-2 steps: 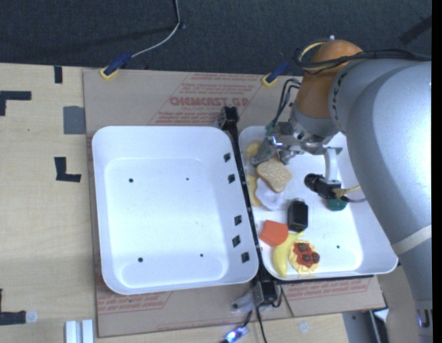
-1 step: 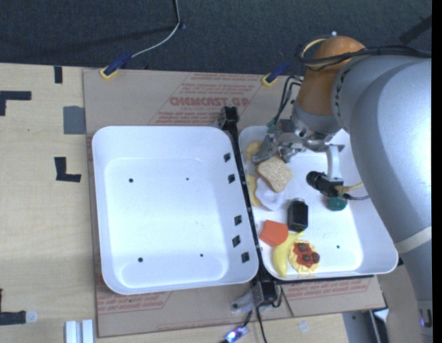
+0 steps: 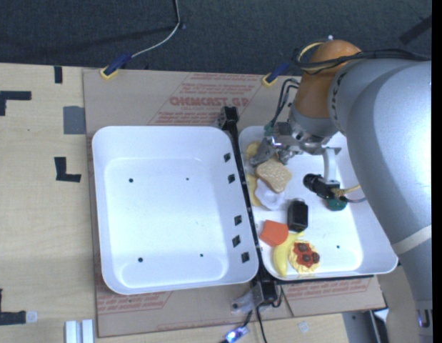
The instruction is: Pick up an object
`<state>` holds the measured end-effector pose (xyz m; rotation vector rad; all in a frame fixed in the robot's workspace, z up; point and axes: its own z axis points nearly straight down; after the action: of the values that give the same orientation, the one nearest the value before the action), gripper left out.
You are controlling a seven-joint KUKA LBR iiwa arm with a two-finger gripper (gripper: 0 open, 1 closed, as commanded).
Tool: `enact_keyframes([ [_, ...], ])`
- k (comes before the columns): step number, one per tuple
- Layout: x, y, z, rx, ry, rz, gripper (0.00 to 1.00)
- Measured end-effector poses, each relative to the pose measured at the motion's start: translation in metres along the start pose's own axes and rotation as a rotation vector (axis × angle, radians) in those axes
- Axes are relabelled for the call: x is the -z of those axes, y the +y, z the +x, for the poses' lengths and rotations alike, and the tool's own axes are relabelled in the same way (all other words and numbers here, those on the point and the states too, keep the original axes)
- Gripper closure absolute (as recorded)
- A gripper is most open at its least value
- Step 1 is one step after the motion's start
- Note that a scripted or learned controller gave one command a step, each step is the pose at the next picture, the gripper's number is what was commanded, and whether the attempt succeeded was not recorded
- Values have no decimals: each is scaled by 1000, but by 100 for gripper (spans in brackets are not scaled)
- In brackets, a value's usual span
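One bread slice lies just below the end effector.

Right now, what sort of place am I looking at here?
Probably a robotics lab bench set up for pick-up trials: two white bins on a cardboard sheet, a grey arm over small toy-like items such as an orange block, and loose cable.

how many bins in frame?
2. Left bin sits mid-bench; right bin adjoins it under the arm, which covers part of it.
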<state>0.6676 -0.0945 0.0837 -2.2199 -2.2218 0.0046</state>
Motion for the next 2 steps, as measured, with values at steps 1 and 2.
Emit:
enact_keyframes([
  [1,10,0,1,2,0,0,100],
  [2,0,-1,-5,0,0,0,100],
])
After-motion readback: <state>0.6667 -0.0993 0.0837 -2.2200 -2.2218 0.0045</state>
